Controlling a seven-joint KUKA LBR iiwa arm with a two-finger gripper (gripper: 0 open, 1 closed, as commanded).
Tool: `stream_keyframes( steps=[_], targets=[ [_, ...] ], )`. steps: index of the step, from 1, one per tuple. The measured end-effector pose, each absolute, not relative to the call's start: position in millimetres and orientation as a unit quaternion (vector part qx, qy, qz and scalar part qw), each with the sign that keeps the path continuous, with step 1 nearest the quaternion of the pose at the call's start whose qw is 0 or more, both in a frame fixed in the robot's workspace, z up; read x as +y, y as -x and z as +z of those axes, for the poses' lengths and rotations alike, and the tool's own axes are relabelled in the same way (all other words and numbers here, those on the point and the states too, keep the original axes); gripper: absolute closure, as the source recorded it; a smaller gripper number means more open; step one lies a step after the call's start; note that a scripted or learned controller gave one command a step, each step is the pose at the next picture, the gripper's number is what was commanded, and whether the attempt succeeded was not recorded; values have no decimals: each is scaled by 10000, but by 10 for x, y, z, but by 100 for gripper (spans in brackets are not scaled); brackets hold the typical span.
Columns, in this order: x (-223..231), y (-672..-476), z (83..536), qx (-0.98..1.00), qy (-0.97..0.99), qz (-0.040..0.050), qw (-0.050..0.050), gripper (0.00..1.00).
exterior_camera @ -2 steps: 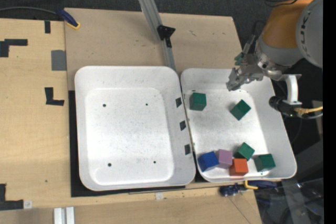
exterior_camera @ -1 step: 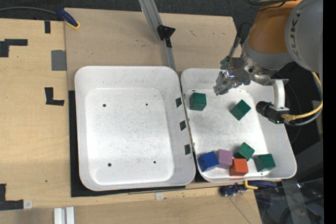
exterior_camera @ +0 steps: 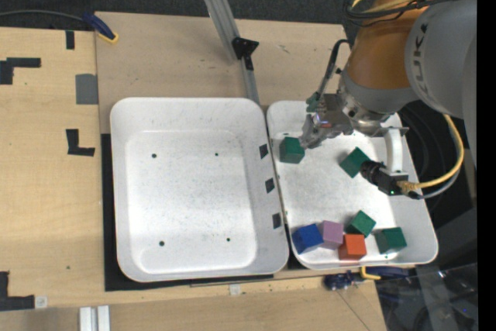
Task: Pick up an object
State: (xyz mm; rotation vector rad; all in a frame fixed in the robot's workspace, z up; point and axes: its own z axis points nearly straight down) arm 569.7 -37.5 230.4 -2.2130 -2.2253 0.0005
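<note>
In the right bin (exterior_camera: 341, 190) a dark green cube (exterior_camera: 291, 149) lies near the upper left corner. My gripper (exterior_camera: 313, 134) hangs just above and to the right of that cube, close to it or touching its upper right edge. A second green block (exterior_camera: 356, 162) lies to the gripper's lower right. Along the bin's front edge sit a blue cube (exterior_camera: 308, 237), a purple cube (exterior_camera: 332, 232), an orange cube (exterior_camera: 353, 246) and two more green blocks (exterior_camera: 361, 223) (exterior_camera: 390, 239).
The left bin (exterior_camera: 124, 167) stands beside the right one, their rims meeting at black clips (exterior_camera: 269, 184). A slanted metal pole (exterior_camera: 221, 4) crosses the bench behind the bins. A cable (exterior_camera: 434, 178) loops off the arm over the right bin's right rim.
</note>
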Motion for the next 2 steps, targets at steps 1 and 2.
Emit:
stream_keyframes(
  steps=[1, 2],
  targets=[
    [128, -5433, 2213, -7093, 7049, 12, 21, 100],
    [615, -5270, 2348, -7098, 7044, -1, 13, 100]
  ],
)
